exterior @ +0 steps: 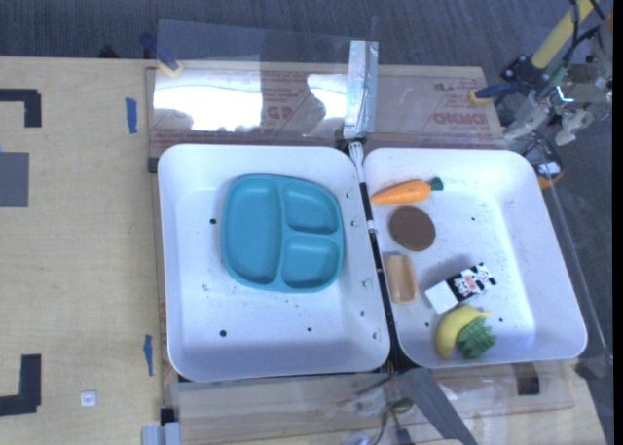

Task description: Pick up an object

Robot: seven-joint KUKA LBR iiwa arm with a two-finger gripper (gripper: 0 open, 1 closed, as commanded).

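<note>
The right bin [545, 268] holds an orange carrot [404, 191] at its far left. Below that lie a brown round disc [413, 229] and a tan block [400, 278]. A black-and-white patterned carton [465, 285] lies nearer the middle. At the front sit a yellow banana [448, 329] and a green broccoli piece [477, 338], touching each other. My gripper [547, 124] hangs at the upper right, just beyond the right bin's far right corner, away from all the objects. Nothing shows in it.
A teal divided plate [282, 232] lies in the left bin [185, 268]. A clear plastic panel with a metal post [360, 88] stands behind the bins. Yellow cables [569, 19] trail above the gripper.
</note>
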